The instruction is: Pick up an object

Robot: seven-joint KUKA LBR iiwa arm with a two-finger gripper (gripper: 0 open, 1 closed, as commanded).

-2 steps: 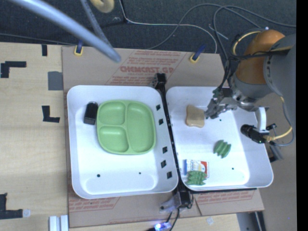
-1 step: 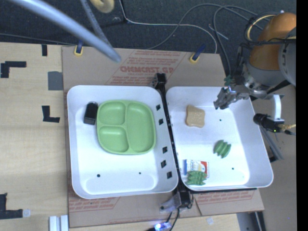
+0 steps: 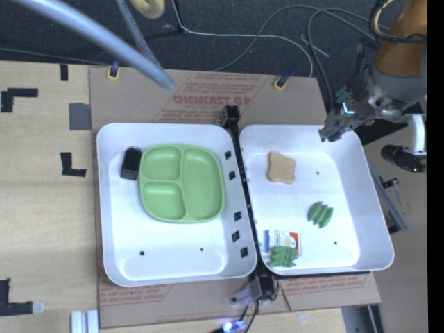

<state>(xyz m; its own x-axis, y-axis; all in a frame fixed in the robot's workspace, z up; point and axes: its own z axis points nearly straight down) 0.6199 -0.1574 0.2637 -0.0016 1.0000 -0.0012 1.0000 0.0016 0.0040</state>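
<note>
We see the two-finger gripper (image 3: 331,132) at the far right corner of the right-hand shallow white bin (image 3: 368,179), hanging over the bin's rim at the end of the grey arm with its orange band (image 3: 402,54). Nothing shows between its tips. Whether it is open or closed we cannot tell at this size and angle.

The candidate objects all lie untouched in the bins. The right-hand bin holds a tan slice of toy bread (image 3: 281,168) near its far left, a small green ridged piece (image 3: 320,214) toward the middle right, and at the near left edge a small printed packet in red and white (image 3: 284,240) with a leafy green piece (image 3: 282,257) just beside it. The left-hand shallow white bin (image 3: 111,207) holds a light green divided plastic plate (image 3: 182,184) and a small black block (image 3: 130,164) touching its left side.

We judge the task barely begun: no object is grasped or lifted. Selection, descent, closure and lift all remain. The bread slice lies nearest the gripper.
</note>
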